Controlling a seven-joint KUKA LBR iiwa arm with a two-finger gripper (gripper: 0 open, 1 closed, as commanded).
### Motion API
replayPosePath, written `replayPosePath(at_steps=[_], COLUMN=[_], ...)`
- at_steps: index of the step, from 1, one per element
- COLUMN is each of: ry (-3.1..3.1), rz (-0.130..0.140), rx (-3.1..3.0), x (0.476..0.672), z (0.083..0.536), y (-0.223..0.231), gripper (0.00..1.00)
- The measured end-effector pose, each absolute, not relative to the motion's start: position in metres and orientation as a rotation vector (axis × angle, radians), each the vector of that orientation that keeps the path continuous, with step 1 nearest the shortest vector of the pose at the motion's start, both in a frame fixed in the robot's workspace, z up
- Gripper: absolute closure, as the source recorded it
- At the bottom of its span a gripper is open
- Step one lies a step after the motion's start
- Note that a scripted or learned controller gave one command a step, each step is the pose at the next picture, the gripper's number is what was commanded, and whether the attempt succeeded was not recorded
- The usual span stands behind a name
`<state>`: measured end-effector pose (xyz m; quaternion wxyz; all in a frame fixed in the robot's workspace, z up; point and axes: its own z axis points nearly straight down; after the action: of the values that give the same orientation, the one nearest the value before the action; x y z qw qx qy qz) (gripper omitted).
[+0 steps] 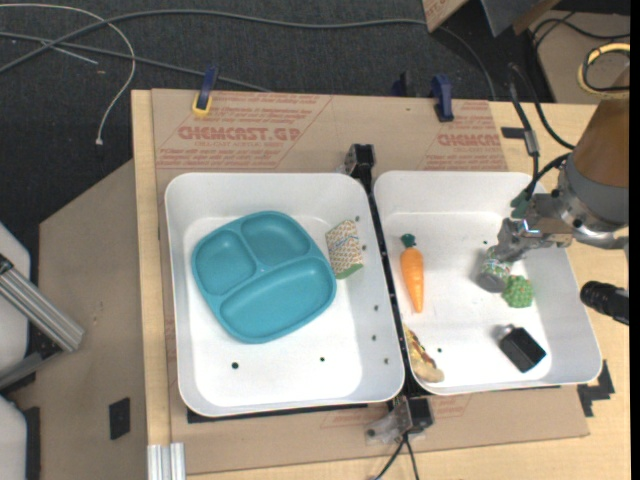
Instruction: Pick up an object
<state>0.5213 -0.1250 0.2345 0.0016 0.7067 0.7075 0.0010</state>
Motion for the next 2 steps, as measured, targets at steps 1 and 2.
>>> replayPosePath(at_steps=[1, 2], ry=[2.224, 2.225], rz=[0.003, 0.003], rx=[2.217, 2.217], x=[0.529, 0.532], z=[0.242, 0.249], y=[-0.073, -0.023], gripper=[1.0, 1.0])
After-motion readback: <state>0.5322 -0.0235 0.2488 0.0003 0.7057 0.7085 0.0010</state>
